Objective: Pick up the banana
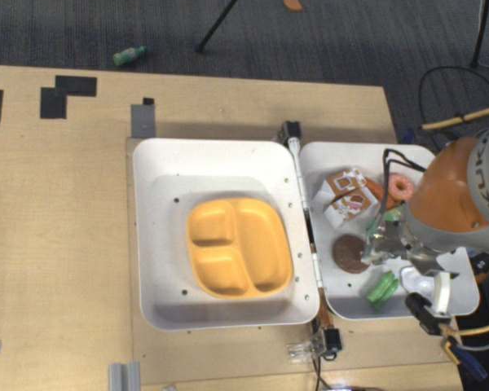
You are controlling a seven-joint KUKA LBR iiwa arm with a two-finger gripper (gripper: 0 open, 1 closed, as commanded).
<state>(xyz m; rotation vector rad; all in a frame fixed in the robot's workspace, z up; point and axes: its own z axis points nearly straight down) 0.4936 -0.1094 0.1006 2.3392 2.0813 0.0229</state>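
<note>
Dark carpet lies beyond the wooden counter, which carries two white bins side by side. Left bin holds a yellow divided tray, lying flat near its centre. Right bin holds a brown and white box, a pink ring, a brown disc and a green item. Arm hangs over this bin's right part. Tool sits just beside the disc; its opening cannot be told. Banana: cannot be identified.
</note>
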